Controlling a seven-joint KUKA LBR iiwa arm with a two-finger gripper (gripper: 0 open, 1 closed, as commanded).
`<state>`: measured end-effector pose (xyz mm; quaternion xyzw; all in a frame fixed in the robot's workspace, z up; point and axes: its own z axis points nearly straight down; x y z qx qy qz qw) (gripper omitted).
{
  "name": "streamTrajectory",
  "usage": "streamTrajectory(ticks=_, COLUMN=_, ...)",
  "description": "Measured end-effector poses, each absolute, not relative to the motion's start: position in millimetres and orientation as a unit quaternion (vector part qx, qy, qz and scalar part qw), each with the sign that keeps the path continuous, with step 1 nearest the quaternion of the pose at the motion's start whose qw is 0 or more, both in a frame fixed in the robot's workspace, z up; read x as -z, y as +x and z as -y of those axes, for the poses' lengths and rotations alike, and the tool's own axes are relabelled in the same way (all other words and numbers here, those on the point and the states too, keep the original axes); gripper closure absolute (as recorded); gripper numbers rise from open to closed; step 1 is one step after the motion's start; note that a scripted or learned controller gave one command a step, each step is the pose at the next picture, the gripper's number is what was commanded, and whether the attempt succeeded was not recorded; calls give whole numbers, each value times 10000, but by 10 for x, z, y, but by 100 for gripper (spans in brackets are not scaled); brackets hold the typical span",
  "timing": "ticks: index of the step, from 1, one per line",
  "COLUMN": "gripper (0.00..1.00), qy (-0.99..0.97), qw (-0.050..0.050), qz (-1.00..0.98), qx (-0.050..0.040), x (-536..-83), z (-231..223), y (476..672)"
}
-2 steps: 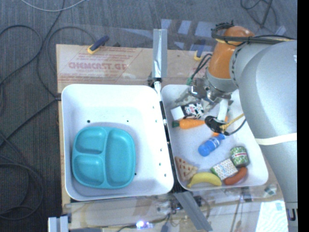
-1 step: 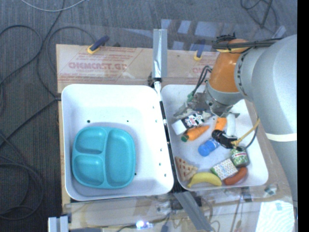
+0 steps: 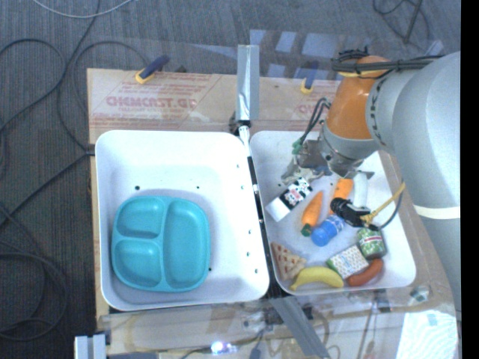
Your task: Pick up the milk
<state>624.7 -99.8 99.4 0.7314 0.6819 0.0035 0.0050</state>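
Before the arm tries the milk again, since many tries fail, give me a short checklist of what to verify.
1. Milk in the right bin, lying near its left wall: ok.
2. Gripper above the milk's upper end: ok.
3. Milk between the fingers: cannot tell; the wrist hides them.
4. Room beside the milk: not ok; the carrot lies close on its right.
5. Cable clear of the wrist's path: cannot tell.
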Motion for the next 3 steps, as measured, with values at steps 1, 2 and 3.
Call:
streamTrajectory(ticks=1, gripper=100, qy=7886, qw=60, qz=-6149, qx=-64, x=-915, z=996, y=5695)
streamTrajectory(ticks=2, gripper=0, qy=7880, qw=42, qz=-6156, qx=-46, x=-898, z=987, y=5685)
streamTrajectory(ticks=3, gripper=0, qy=7954, qw=62, qz=-6061, qx=-49, x=-903, z=956, y=5271)
